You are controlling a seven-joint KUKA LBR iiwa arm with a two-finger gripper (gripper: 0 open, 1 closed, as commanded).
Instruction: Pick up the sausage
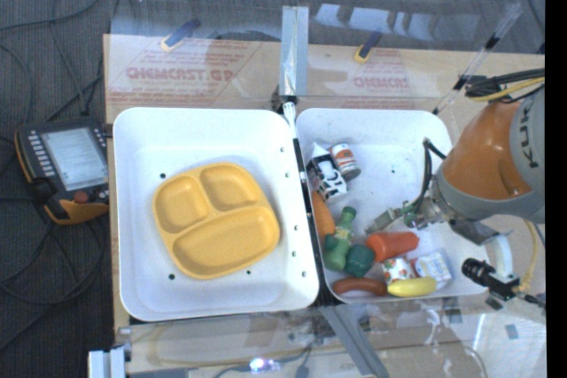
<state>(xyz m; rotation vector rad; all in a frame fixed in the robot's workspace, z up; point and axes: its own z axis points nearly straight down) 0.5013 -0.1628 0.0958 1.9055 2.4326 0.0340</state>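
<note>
The smooth reddish-brown sausage (359,286) lies at the right bin's (390,146) front edge, crowded by a yellow banana (413,286), green vegetables (347,254) and a red pepper (393,243). The gripper (390,217) hovers above this clutter, holding nothing; its opening cannot be told. A glossy yellow compartment tray (216,217) fills the left bin (142,137).

yellow divided plate (216,219) in left bin (133,279), banana (412,286), can (343,160), pendant (64,170)

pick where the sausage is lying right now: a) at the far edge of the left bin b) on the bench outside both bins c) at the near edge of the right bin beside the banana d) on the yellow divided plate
c: the sausage lies along the near edge of the right bin, just left of the banana, while the yellow divided plate sits in the left bin.
</note>
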